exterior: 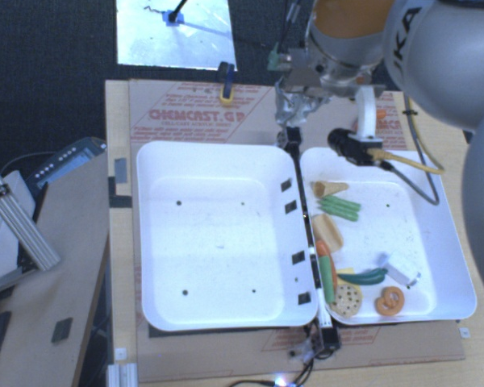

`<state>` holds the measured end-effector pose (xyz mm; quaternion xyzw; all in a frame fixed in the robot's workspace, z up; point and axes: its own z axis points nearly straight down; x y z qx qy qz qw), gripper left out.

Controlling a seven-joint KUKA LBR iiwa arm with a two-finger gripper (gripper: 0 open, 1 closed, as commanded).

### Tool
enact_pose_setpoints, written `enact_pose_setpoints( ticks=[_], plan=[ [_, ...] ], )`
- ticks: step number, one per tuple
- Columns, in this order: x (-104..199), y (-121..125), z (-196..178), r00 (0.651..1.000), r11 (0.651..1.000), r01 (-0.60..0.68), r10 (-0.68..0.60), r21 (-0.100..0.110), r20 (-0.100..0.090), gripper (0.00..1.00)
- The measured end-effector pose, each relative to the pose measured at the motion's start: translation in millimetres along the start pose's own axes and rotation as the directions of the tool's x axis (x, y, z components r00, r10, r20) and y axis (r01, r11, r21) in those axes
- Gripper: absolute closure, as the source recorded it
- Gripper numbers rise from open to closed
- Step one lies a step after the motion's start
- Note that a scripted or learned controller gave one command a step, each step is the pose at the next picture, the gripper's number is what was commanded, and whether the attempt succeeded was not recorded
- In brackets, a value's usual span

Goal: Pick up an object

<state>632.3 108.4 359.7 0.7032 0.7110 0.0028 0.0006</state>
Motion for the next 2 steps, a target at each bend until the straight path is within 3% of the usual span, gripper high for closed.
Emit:
enact_pose_setpoints(
  ticks=[1,2],
  plan=[
    [104.4,-13.6,-89.2,1.000,1.000,0.005,-0.005,-0.006,-0.004,1.00],
    [127.8,-21.2,4.1,1.000,1.000,-0.004,0.004,0.012,0.004,1.00]
  ],
)
